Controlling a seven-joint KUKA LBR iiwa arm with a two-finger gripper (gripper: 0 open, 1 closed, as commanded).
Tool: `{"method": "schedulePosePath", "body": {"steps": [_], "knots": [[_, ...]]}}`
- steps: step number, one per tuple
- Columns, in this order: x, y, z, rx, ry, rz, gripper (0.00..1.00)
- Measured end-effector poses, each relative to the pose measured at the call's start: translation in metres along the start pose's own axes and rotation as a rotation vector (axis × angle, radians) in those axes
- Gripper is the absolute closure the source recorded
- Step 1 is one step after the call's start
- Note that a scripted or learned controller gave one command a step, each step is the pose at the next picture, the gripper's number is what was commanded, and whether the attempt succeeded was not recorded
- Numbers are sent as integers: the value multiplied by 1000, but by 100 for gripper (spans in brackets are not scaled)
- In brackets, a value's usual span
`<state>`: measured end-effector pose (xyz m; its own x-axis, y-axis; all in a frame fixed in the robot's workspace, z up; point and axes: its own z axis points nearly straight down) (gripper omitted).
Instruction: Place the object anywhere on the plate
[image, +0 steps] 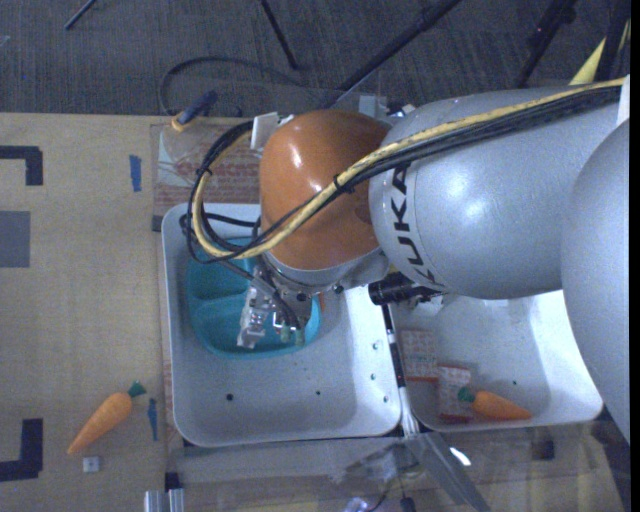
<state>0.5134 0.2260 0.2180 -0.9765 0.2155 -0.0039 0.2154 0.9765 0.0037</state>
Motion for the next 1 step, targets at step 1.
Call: {"method": "schedulePosePath", "body": {"steps": [1], "knots": [[30, -18, -9, 3, 4, 46, 100]]}}
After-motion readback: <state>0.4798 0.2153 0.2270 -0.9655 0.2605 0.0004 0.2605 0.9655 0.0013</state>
